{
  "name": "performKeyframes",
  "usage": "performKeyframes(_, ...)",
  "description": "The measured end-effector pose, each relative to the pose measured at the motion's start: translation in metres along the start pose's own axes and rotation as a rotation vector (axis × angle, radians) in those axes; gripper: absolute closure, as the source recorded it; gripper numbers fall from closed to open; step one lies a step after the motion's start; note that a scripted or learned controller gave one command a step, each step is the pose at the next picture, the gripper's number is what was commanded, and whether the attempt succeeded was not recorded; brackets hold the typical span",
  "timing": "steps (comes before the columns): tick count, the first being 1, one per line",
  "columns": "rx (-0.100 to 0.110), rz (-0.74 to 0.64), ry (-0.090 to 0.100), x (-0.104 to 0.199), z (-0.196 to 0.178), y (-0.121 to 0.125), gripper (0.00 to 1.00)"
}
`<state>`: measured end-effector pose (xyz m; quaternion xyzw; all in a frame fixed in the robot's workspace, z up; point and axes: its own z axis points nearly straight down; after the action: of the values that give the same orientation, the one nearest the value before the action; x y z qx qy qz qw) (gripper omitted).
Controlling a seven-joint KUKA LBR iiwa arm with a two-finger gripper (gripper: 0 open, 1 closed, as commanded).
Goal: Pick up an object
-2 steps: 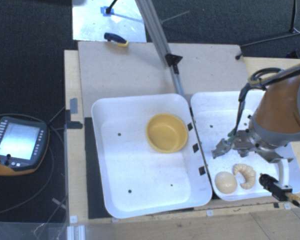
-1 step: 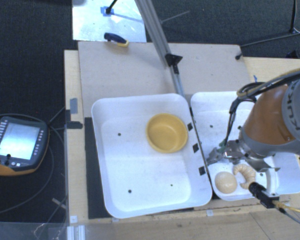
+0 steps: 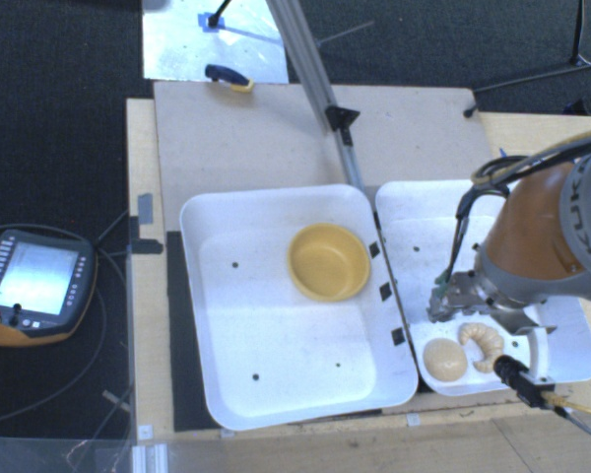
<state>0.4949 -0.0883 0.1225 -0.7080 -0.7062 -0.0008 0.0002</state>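
A yellow bowl (image 3: 328, 261) stands upright in the left bin (image 3: 276, 363), towards its far right part. In the right bin (image 3: 414, 215), near the front edge, lie a round beige lump (image 3: 445, 360) and a curved beige piece (image 3: 484, 345) side by side. My gripper (image 3: 449, 302) hangs low over the right bin, just behind and above these two pieces, at the end of the grey and orange arm (image 3: 542, 230). The arm's body hides much of the right bin's far right side.
A slanted metal pole (image 3: 315, 67) crosses from the top to the gap between the bins. A teach pendant (image 3: 34, 284) lies off the bench at the left. A black and yellow tool (image 3: 227, 77) rests at the bench's far edge.
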Motion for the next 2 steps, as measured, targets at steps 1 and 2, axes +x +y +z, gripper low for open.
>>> performKeyframes(1, -0.004, -0.003, -0.001, 0.006, -0.055, 0.009, 1.0)
performKeyframes(2, -0.002, -0.002, -0.001, 0.005, -0.08, 0.01, 1.0)
